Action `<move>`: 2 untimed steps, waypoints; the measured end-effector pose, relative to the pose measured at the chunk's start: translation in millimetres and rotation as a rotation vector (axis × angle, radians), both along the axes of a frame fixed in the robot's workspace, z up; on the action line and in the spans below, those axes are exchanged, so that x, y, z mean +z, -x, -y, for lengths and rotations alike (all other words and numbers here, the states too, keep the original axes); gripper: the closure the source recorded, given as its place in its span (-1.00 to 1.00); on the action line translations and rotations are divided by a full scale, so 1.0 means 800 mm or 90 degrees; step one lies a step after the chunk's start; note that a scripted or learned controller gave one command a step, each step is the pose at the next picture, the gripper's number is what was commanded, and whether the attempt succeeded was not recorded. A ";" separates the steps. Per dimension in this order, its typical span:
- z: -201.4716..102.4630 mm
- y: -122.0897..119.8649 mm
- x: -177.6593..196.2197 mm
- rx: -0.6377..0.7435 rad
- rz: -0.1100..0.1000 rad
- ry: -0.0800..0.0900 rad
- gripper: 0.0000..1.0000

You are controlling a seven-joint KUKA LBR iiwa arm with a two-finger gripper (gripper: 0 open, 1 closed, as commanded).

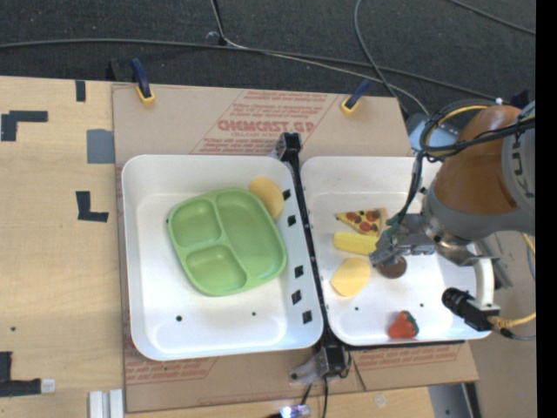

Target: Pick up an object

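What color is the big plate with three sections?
Light green. The plate shows in the camera view, in the left bin.

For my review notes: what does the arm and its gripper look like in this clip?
The arm is a bulky rounded grey body with a broad orange-brown band above the wrist. Thin black cables loop over the dark backdrop toward it. The gripper is a small dark grey metal assembly at the arm's end. A black cylindrical fitting with a yellowish lead sticks out beside a white bracket.

Single fixed overhead camera, slanted down, both white bins (139, 233) in frame
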State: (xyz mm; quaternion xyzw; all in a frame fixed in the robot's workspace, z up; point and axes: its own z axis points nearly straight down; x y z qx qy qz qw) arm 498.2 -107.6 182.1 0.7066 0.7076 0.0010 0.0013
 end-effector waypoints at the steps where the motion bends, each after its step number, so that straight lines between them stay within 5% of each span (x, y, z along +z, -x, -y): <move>1: 0.000 -0.001 0.033 0.000 -0.001 0.000 1.00; 2: -0.042 -0.038 0.035 0.002 -0.002 -0.001 1.00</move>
